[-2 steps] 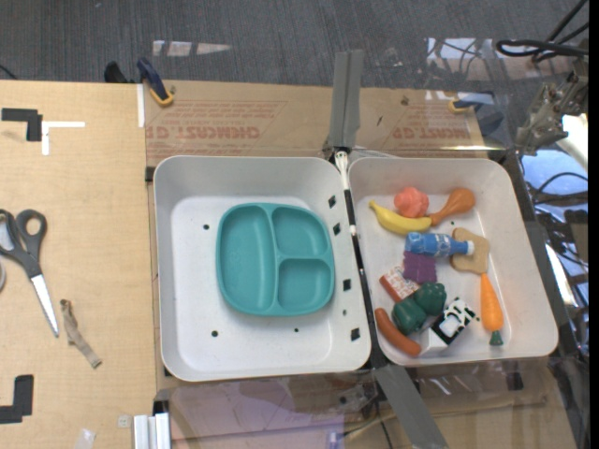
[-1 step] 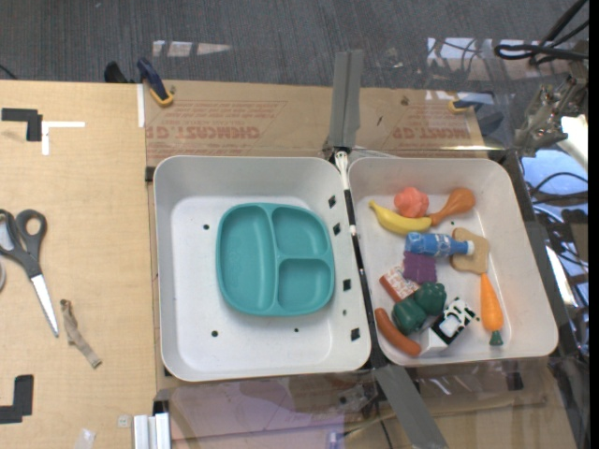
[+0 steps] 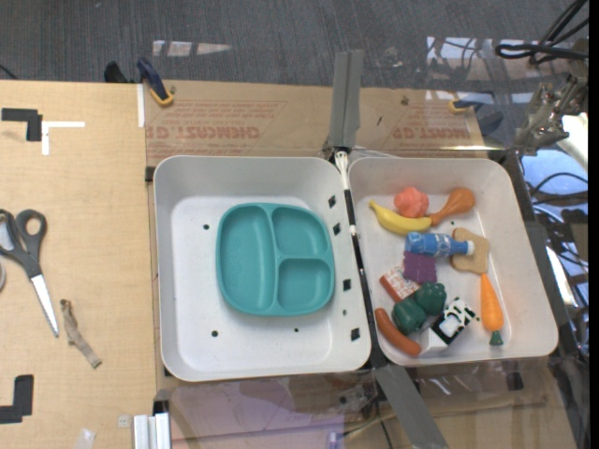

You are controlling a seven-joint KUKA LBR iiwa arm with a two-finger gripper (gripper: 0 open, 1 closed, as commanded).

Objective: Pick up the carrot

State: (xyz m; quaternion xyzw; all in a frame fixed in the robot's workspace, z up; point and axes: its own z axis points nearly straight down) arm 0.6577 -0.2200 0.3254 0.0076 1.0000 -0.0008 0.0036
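The carrot (image 3: 490, 306) is orange with a small green tip and lies lengthwise near the right wall of the right bin (image 3: 524, 251), green end toward the front. A black-and-white cube (image 3: 454, 322) sits just to its left and a tan wooden piece (image 3: 473, 251) lies just behind it.
The right bin also holds a banana (image 3: 398, 218), a pink lump (image 3: 411, 200), an orange drumstick (image 3: 451, 204), a blue bottle (image 3: 435, 244), a purple block (image 3: 420, 267), a green pepper (image 3: 419, 309) and a red sausage (image 3: 397, 333). A teal divided plate (image 3: 276, 258) lies in the left bin (image 3: 178, 279). Scissors (image 3: 30, 255) rest at the left.
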